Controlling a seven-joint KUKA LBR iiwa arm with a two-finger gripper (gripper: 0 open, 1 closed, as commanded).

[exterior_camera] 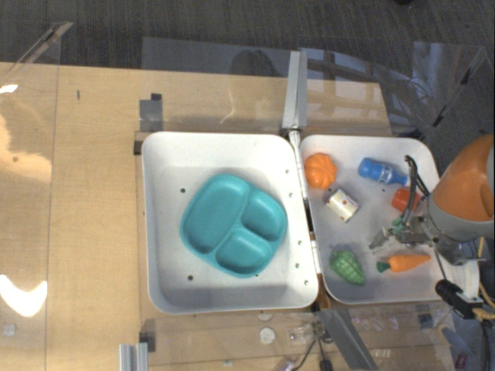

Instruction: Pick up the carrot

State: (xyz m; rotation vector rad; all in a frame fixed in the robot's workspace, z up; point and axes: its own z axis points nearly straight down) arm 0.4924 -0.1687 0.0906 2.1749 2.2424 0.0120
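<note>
A: Where's the carrot (407, 263)?

B: Right bin (371, 296), near its front right corner, lying flat. Orange body pointing right, green stub to the left. Green lumpy toy (347, 267) sits to its left, apart from it.

A: And you?

B: My gripper (393, 236) hangs just above and left of the carrot, near the stub end. Whether the jaws are spread or closed, I cannot tell; too small and cluttered with cable. Nothing seen between them.

A: How will it handle?

B: Judging by looks: a light plastic toy, stiff, smooth, tapered. Likely to squirt out if pinched near the thin end. I'd take it across the thick middle, jaws square to its length.

A: Neighbours?

B: Red piece (402, 199) behind, clear of the carrot.
</note>
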